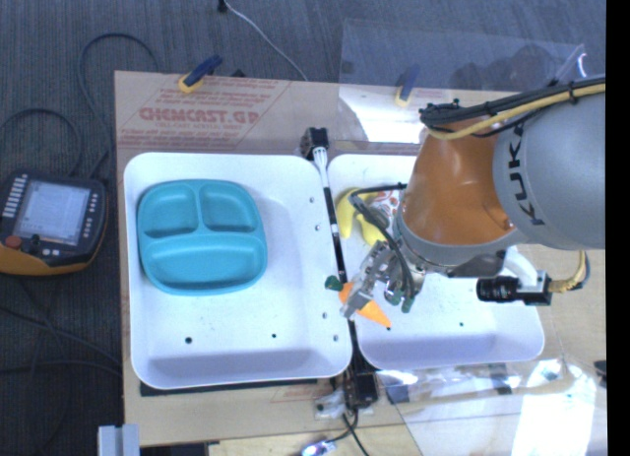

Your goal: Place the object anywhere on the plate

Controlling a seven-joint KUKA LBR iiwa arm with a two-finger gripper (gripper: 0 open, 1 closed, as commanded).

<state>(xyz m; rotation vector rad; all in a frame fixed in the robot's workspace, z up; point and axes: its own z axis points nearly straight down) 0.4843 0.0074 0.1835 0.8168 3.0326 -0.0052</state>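
Over the right bin, near its left wall, the pincer hangs low above an orange carrot-like toy; whether it is released or clenched I cannot tell. A yellow banana lies just behind. This looks like the pick stage, with the toy not visibly grasped. Next comes a firm grip, a lift over the ridge between the bins, then travel left to the blue divided plate, which sits in the left bin with open room around it.

The arm is bulky and grey, with black lettering on its shell, a broad orange band above the wrist, and yellow and black cables along its top.
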